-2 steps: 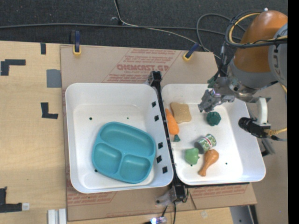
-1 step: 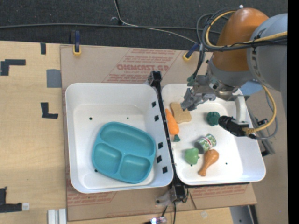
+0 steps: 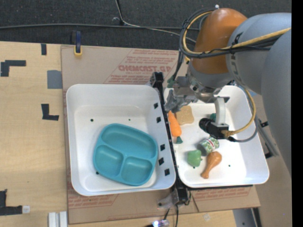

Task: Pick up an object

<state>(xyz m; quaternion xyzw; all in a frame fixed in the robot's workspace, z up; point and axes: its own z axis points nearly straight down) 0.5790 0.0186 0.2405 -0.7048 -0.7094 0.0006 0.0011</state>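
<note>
The right bin [image 3: 246,171] holds several toy foods. An orange carrot [image 3: 174,125] lies along its left wall, with a tan slice of bread [image 3: 185,115] beside it. Nearer the front are a green piece [image 3: 193,158], a small can [image 3: 209,144] and a chicken drumstick [image 3: 211,164]. My gripper [image 3: 176,100] hangs low over the bin's back left corner, just above the bread and the carrot's top end. The wrist body hides its fingers from this angle.
The left bin [image 3: 80,105] holds a teal divided tray [image 3: 125,153]. A black divider edge [image 3: 163,126] runs between the bins. The arm's grey and orange bulk covers the right bin's back half. Cables loop by the wrist.
</note>
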